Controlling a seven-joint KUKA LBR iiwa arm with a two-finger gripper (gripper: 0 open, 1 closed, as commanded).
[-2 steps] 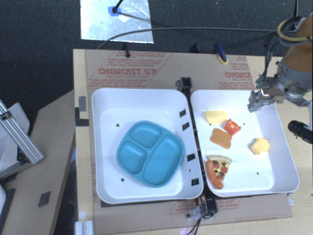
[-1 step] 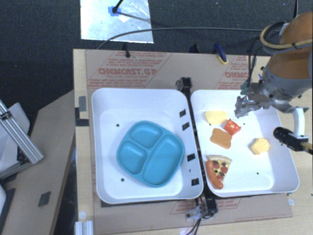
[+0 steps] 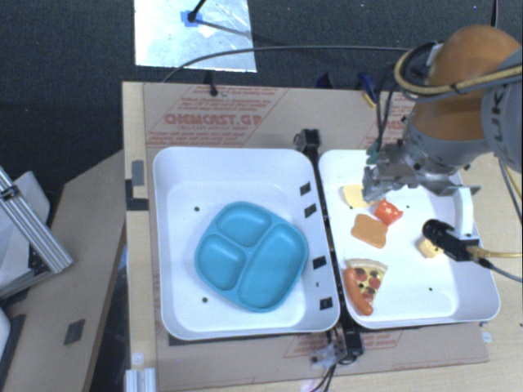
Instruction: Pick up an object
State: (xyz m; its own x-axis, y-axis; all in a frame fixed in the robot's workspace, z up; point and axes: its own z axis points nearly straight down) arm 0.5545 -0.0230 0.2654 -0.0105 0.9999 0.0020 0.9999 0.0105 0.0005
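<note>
End effector [image 3: 374, 184] (grip state impossible to tell) low over the yellow piece [image 3: 353, 196], apparently partly hiding it.

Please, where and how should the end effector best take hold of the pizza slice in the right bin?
Probably from straight above, fingers closing across the narrow width of the pizza slice near its middle. It lies flat on the right bin floor, long and thin, with bare floor on its right side. Its left edge sits close to the bin wall, so a sideways approach from there looks cramped.
</note>
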